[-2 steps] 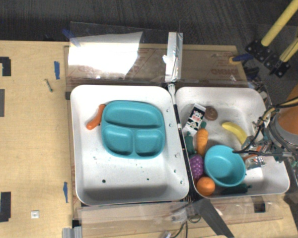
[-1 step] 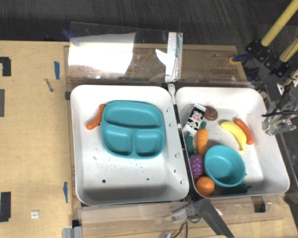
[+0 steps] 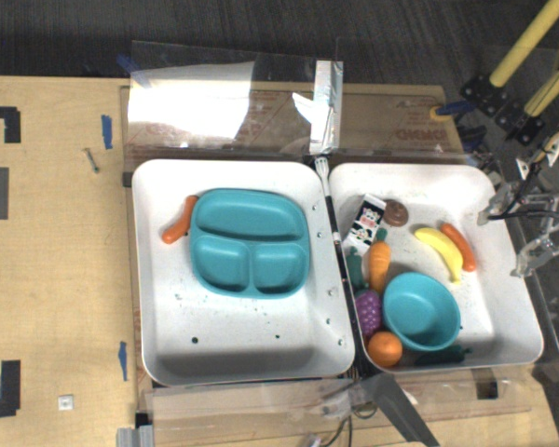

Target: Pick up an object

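Counting now: two bins, left bin (image 3: 158, 324) with one tray (image 3: 250, 240) and one sausage (image 3: 179, 219); right bin (image 3: 512, 329) with one bowl (image 3: 422, 310), one banana (image 3: 440, 249), one carrot (image 3: 379, 263). Gripper state I cannot tell.

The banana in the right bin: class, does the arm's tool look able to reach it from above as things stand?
Probably yes. The banana lies uncovered on the right bin floor, though a red-orange piece lies right against it and the teal bowl sits close by.
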